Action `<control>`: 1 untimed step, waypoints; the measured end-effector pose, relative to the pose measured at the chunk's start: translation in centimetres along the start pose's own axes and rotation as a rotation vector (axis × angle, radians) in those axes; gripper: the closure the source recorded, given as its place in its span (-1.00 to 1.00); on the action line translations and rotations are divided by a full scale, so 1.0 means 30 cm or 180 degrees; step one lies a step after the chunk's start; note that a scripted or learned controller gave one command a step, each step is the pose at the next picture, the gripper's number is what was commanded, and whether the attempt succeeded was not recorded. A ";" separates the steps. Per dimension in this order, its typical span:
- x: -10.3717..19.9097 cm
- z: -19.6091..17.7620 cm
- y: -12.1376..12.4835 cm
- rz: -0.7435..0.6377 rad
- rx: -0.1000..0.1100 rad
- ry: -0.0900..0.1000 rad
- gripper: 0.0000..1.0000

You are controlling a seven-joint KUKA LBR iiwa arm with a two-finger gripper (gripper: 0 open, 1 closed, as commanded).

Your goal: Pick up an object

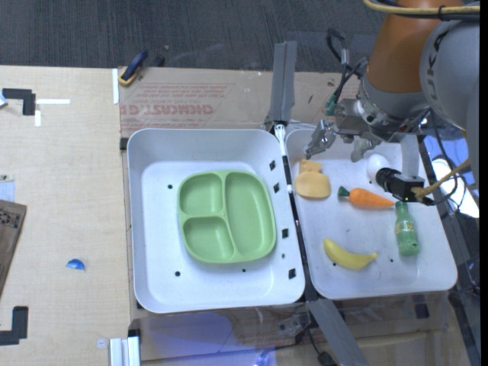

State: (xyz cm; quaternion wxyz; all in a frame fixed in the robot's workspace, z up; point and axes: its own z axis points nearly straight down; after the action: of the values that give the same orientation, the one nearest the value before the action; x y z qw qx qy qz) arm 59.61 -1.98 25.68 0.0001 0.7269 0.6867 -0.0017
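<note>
On the bench, the two shallow white plastic bins sit side by side, the left bin (145,227) touching the right bin (427,277) along a shared edge. Above the right bin's far corner hangs the grey robot arm (450,44) with its orange band, reaching in from the right. Its two-finger gripper (339,145) hovers over the far end of the right bin, fingers spread apart with nothing between them; one finger (321,139) points down just beyond the yellowish piece below it.

Inside the left bin lies a pale green plastic plate with three compartments (227,216), roughly centred and flat on the floor of the bin.

The loose objects are all in the right bin. A green plastic bottle (406,229) lies on its side near the right wall. A yellow toy banana (348,255) rests toward the near end, well apart from the gripper. An orange toy carrot with a green top (367,198) lies in the middle, between the bottle and a pale yellow, rounded toy food piece (311,181) that sits against the left wall, nearest the gripper. A small white rounded object (377,164) sits at the far right, close under the wrist; what it is cannot be told.
</note>
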 end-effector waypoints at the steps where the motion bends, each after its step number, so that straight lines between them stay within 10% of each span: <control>1: -0.205 0.210 -0.007 -0.0129 0.0003 0.0002 -1.00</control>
State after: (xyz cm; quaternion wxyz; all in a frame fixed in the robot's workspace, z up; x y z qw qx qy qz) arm 59.04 -8.14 19.39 -0.0005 0.7128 0.7013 -0.0018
